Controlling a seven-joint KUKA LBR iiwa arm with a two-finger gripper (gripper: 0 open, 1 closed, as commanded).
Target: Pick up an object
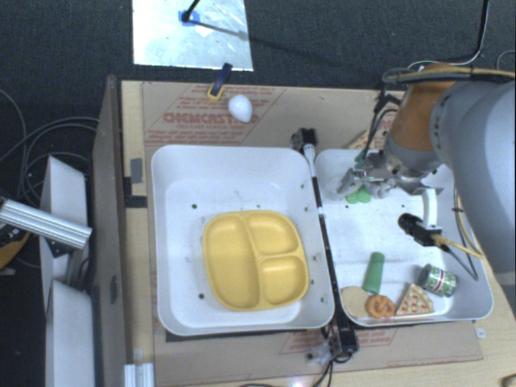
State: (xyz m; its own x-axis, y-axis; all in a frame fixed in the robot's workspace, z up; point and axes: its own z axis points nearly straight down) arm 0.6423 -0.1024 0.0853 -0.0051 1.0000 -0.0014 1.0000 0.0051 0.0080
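Gripper (364, 182) sits low over the far left corner of the right bin (359, 240). Jaw state: cannot tell, since the wrist body hides the tips (no claim of a hold). The likeliest target is a small green piece (360, 193), right at the jaws and seemingly touching them or just under them. The other candidates lie well apart from the jaws at the bin's opposite end: a green cylinder (373, 272), a can (438, 280), a pizza slice (415, 301) and an orange cookie (380, 305). Risks as judged from here:

1. The green piece is small and low, so the jaws may close over it or beside it and come up with nothing.
2. The jaws are near the bin's left wall and corner, so a closing stroke could pinch against the wall or push the piece into the corner, out of reach.
3. If the piece is caught only by an edge, it may drop on the lift.

The yellow plate (255, 259) in the left bin (173, 216) is across the wall from the jaws and is not at risk.
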